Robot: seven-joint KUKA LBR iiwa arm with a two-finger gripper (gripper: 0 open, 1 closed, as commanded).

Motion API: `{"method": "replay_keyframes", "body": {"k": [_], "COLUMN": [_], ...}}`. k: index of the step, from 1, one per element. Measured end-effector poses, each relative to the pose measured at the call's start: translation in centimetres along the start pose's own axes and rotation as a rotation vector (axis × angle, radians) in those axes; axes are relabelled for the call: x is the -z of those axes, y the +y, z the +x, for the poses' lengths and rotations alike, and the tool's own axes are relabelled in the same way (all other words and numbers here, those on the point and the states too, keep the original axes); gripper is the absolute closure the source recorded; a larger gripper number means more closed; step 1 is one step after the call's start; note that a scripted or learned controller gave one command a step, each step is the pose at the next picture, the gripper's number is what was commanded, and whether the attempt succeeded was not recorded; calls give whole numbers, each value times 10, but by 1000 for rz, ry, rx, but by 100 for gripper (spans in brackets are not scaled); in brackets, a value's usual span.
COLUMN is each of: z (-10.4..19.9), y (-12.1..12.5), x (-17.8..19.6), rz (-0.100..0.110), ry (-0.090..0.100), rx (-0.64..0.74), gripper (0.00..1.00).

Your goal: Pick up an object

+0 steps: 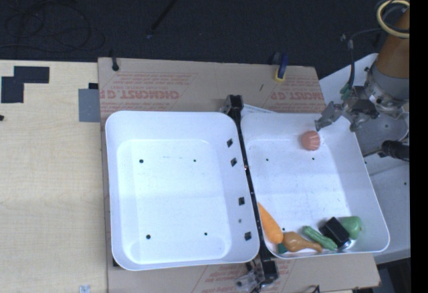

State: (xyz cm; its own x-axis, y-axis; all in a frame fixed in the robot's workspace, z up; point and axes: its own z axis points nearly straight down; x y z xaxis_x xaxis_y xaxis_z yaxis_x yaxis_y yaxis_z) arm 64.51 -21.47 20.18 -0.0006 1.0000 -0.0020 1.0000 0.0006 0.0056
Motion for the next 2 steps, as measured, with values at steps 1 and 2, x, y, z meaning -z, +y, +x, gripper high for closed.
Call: {"method": "replay_keyframes", "body": {"k": [1,2], "z": [-1,-1], "y": [1,-70], "x": [164,288], "rz": [-11,-8], "ry": [-5,-5], "rx": [1,-4], "gripper": [0,0]}}
